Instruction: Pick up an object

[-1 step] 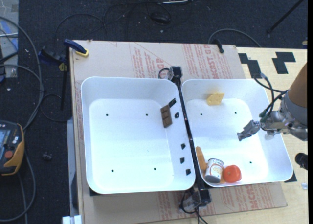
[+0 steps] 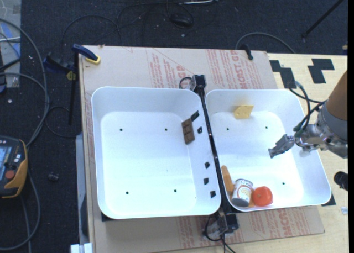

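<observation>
The arm (image 2: 337, 122) reaches in from the right over the right bin (image 2: 287, 100), and its claw (image 2: 278, 148) hangs above bare white floor in the middle-right of that bin. Whether the claw is released or clenched cannot be told from this slant; nothing shows in it.

Things on offer lie in two places in this bin. At the near-left corner sit a can (image 2: 241, 191), a tomato (image 2: 263, 196) just to its right and touching or nearly so, and a carrot (image 2: 227, 178) lying along the left wall. At the far side, alone, lies a yellow wedge (image 2: 243, 111). A brown block (image 2: 189, 132) rests against the right wall of the left bin (image 2: 110, 108).

This looks like the approach step: no object picked yet. The next move calls for choosing a target, carrying the claw over it and descending. The wedge stands free; the near-left cluster is crowded and close to the walls, so a grasp there needs more care.
</observation>
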Robot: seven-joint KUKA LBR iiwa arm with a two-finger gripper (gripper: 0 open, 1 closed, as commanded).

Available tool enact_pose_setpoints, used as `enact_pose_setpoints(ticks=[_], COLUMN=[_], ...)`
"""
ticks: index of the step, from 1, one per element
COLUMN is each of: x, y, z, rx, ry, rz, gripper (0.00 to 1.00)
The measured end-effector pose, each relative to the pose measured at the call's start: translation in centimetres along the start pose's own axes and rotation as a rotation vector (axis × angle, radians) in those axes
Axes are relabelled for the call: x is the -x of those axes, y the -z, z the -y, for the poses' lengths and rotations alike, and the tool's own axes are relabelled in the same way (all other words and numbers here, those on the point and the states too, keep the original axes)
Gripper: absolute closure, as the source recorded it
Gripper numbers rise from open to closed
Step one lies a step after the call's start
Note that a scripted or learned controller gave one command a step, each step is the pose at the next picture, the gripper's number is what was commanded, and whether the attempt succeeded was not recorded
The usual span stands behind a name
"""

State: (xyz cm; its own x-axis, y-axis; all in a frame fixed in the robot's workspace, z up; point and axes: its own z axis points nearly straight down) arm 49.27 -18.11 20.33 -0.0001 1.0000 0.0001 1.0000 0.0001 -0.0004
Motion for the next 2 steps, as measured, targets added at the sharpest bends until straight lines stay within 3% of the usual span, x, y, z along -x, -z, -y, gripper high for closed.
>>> enact_pose_setpoints(ticks=[2], x=[0.1], y=[-9.1], z=[0.8], rx=[-0.003], ry=[0.000], rz=[-0.001], gripper=[0.00])
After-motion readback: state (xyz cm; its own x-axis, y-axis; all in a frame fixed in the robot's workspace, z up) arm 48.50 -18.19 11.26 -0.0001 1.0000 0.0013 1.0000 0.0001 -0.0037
